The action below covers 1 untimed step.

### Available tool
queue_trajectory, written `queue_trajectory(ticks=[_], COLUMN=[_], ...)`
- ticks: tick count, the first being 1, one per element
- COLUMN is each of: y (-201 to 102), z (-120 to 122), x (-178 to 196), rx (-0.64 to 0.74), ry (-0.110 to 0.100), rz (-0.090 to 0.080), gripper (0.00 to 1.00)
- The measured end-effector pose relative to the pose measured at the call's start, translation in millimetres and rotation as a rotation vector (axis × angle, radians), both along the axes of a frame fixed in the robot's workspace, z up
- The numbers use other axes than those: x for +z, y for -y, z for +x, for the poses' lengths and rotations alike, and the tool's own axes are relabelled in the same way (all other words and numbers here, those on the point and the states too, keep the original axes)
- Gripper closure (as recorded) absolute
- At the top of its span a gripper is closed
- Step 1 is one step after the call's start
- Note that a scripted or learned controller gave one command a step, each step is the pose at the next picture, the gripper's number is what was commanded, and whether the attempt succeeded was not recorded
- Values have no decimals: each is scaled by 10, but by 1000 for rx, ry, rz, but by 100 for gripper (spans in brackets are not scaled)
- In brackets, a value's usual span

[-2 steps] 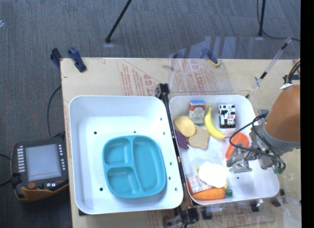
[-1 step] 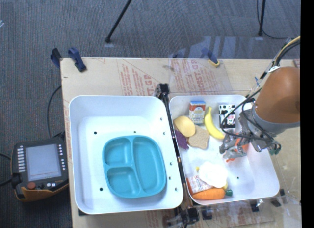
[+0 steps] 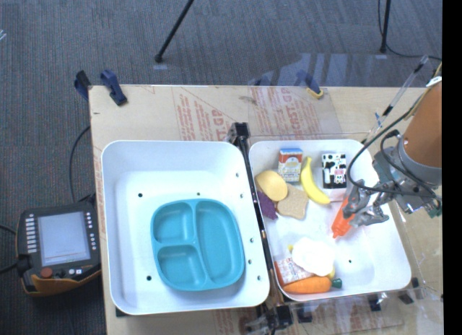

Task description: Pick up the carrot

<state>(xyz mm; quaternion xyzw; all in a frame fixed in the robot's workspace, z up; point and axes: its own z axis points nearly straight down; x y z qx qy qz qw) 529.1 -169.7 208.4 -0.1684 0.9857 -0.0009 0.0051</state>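
Observation:
The carrot [image 3: 310, 285] is orange with a green stub at its right end. It lies flat along the front wall of the right bin [image 3: 382, 272], partly under a white round lid-like item [image 3: 314, 256]. My gripper [image 3: 344, 219] hangs over the middle right of that bin, up and to the right of the carrot and well apart from it. Its tip looks orange-red and points down to the left. The grey arm with its orange band comes in from the right edge.
The right bin also holds a banana [image 3: 315, 182], a red-and-white carton [image 3: 290, 164], a black-and-white box [image 3: 333, 170], a yellow potato shape [image 3: 271, 184], a bread slice [image 3: 293, 206] and a packet [image 3: 287, 272]. A blue divided plate [image 3: 197, 243] sits in the left bin [image 3: 123, 182].

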Motion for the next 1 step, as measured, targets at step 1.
queue_trajectory(ticks=[1], y=[258], z=[253], x=[-1115], rx=[-297], ry=[-15], rz=[5], gripper=[100])
